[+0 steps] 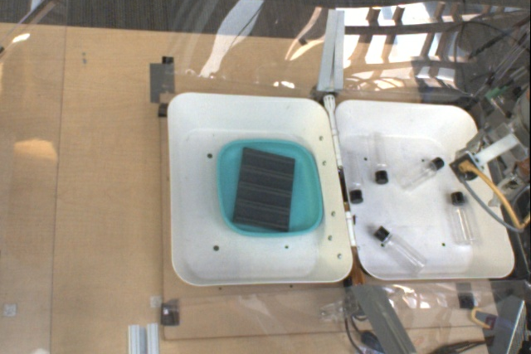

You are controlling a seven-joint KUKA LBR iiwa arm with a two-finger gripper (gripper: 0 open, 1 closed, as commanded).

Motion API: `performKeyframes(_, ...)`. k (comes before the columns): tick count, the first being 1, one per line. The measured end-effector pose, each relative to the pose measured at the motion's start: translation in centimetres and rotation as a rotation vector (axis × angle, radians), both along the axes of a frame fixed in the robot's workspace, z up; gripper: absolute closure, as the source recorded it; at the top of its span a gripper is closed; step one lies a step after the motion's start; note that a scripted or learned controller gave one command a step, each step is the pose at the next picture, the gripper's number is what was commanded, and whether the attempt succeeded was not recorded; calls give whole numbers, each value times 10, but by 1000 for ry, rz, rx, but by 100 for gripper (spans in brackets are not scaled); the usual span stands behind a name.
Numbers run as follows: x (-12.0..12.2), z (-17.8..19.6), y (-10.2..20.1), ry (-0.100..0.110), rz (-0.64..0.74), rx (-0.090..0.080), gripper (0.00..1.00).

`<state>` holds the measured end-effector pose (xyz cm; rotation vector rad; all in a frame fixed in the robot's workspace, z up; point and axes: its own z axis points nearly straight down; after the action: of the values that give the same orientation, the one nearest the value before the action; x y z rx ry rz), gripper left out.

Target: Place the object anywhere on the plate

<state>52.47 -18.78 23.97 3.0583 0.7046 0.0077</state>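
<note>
A dark grey ribbed rectangular block (pixel 265 189) lies flat on the teal plate (pixel 310 199), roughly in its middle, in the left white bin (pixel 191 178). My gripper (pixel 485 153) sits at the right edge of the view, over the right rim of the right bin (pixel 415 120), among cables and far from the plate. Nothing shows in its grasp.
The right bin holds several clear vials with black caps, such as one (pixel 420 172) near the gripper and one (pixel 397 245) at the front. A metal divider (pixel 330 54) stands behind the seam between the bins. Cables and hardware crowd the right side.
</note>
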Motion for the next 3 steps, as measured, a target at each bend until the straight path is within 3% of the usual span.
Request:
performKeyframes(1,-34,-152,7,-5,32,2,0)
performKeyframes(2,-33,-151,103,-9,-152,4,0)
performKeyframes(3,-36,-149,19,1,-1,2,0)
